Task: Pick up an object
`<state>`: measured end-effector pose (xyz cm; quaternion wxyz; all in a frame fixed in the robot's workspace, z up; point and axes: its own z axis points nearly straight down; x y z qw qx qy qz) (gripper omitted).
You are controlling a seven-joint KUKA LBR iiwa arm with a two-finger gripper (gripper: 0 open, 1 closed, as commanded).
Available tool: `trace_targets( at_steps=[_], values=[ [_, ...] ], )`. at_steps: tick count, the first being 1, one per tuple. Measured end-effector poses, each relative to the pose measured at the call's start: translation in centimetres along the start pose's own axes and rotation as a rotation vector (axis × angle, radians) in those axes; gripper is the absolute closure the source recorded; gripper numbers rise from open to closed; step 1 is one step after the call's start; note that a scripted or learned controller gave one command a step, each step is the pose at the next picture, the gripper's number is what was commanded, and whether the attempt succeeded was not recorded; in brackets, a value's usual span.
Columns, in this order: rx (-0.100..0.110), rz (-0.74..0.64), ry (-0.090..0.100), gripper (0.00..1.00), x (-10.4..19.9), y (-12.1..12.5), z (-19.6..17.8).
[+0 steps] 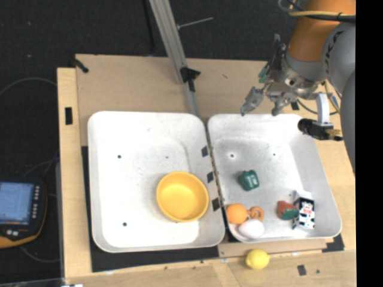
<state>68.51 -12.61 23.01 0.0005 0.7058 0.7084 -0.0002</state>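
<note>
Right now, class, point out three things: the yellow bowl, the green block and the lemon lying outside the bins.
yellow bowl (182, 195), camera view, on its inner floor.
green block (248, 180), camera view, on its top face.
lemon (257, 259), camera view, on its middle.

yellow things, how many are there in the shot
2: a yellow bowl in the left bin, near its right edge, and a small yellow lemon-like ball on the bench in front of the right bin, outside it.

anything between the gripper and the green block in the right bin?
No. In the camera view, bare white bin floor separates the gripper, at the bin's far edge, from the green block.
</note>
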Motion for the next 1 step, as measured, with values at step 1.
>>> trace_targets(
  at_steps=[1],
  values=[
    [0.001,0.0,-0.003,0.0,-0.11,-0.02,-0.02]
  ],
)
